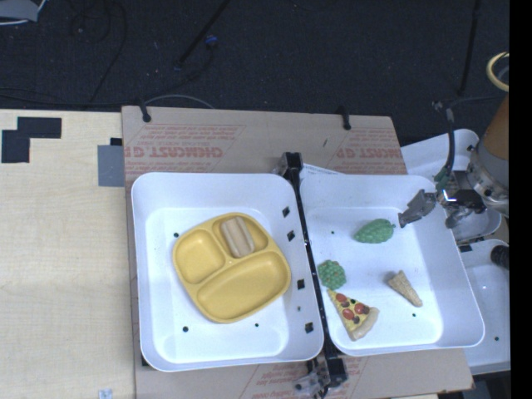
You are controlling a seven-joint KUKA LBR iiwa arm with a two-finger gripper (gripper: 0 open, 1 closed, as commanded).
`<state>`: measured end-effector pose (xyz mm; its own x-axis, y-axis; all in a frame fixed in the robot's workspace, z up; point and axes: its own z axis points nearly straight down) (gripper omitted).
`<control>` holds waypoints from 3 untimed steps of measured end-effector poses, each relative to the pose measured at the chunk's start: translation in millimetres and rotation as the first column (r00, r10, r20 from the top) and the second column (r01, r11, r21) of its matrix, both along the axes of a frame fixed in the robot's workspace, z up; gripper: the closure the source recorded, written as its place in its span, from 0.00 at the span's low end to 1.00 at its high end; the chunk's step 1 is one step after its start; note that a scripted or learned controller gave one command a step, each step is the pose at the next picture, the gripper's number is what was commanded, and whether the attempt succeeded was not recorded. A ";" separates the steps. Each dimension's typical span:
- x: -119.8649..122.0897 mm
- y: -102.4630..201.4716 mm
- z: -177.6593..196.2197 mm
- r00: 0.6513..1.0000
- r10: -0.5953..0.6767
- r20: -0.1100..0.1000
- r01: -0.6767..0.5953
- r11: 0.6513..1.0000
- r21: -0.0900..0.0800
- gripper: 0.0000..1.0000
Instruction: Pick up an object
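The gripper (432, 206) hangs over the right bin (465, 306), fingers spread apart with nothing between them. Just left of it lies a green leafy piece (374, 231); broccoli (332, 273), a pizza slice (355, 312) and a cone (405, 288) lie nearer the front. A yellow tray (229, 268) fills the left bin (158, 306).

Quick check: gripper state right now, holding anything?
Gripper: open, holding nothing, over the right bin's right edge, right of the green leafy piece.
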<state>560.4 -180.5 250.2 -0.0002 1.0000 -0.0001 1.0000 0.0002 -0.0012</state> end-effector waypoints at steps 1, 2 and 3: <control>7.3 -6.0 -55.3 1.000 0.000 -0.004 0.000 1.000 0.001 0.00; 4.7 -3.0 -119.5 1.000 0.000 -0.007 0.000 1.000 0.003 0.00; 4.3 -2.0 -164.7 1.000 -0.001 -0.004 0.001 1.000 0.002 0.00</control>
